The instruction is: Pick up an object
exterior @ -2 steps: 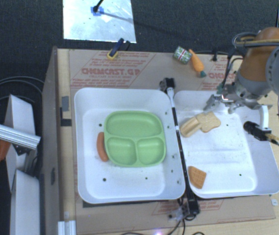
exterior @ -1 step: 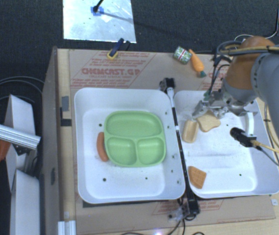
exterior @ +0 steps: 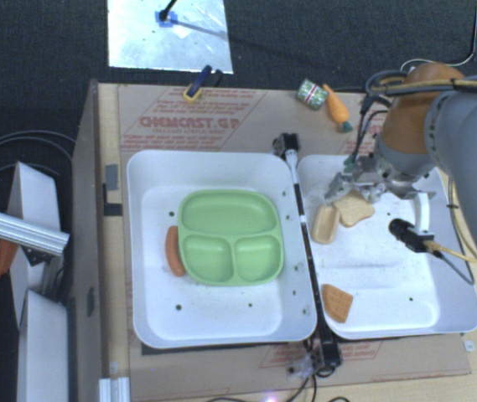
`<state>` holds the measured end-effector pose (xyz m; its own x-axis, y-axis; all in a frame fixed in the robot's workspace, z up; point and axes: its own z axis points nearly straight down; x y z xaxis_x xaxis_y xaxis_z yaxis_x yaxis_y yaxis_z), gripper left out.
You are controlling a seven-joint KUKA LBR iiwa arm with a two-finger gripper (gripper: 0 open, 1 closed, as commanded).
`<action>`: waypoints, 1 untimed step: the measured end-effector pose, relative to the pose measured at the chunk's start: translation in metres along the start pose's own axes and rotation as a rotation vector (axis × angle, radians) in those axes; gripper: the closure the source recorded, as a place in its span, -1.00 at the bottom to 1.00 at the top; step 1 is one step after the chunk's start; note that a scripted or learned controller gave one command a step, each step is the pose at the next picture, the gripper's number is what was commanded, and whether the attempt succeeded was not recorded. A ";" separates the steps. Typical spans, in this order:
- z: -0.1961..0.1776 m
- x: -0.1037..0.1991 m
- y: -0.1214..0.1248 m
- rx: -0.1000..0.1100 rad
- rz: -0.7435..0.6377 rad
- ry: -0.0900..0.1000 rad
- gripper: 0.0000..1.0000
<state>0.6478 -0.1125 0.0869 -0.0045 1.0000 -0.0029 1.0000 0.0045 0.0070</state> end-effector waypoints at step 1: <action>0.000 0.011 0.003 0.000 0.000 0.001 -1.00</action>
<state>0.6509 -0.1019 0.0869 -0.0048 1.0000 -0.0024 1.0000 0.0048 0.0066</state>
